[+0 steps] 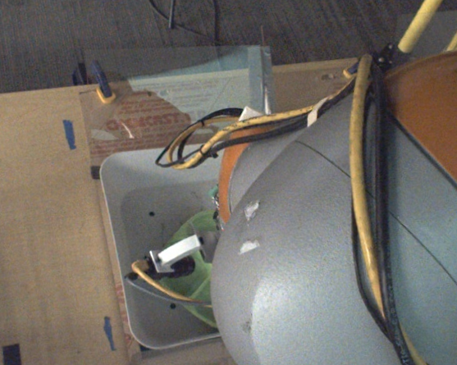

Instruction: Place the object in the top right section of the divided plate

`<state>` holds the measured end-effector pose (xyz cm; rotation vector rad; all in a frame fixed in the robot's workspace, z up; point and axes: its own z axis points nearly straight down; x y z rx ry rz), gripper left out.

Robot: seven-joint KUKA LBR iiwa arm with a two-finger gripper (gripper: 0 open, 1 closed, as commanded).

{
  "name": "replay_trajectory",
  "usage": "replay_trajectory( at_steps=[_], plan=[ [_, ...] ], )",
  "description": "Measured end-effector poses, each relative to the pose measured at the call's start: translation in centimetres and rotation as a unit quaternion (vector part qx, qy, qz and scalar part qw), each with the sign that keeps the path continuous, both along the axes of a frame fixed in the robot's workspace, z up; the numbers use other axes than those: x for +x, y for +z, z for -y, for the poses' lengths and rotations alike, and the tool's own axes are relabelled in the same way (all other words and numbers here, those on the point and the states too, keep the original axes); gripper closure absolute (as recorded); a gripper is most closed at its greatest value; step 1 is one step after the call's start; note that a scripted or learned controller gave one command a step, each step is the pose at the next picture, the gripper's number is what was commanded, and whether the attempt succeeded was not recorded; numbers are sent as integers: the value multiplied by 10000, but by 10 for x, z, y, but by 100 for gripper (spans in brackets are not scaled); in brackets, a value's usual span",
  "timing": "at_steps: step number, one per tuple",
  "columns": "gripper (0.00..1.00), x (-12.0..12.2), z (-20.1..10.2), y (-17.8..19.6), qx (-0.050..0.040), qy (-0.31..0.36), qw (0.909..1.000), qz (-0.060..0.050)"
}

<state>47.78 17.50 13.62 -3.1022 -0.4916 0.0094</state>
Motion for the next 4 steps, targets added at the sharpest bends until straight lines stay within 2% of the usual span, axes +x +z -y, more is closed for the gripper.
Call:
replay_trajectory(
  at_steps=[1,2,3,4],
  plan=[
    [0,7,-51,-43,49,-178,9998,106],
    [0,4,-35,-41,156,-261,9995,76],
    [0,28,-25,-42,170,-182,9997,50],
    [0,6,-5,-40,160,1735,9846,134]
  ],
)
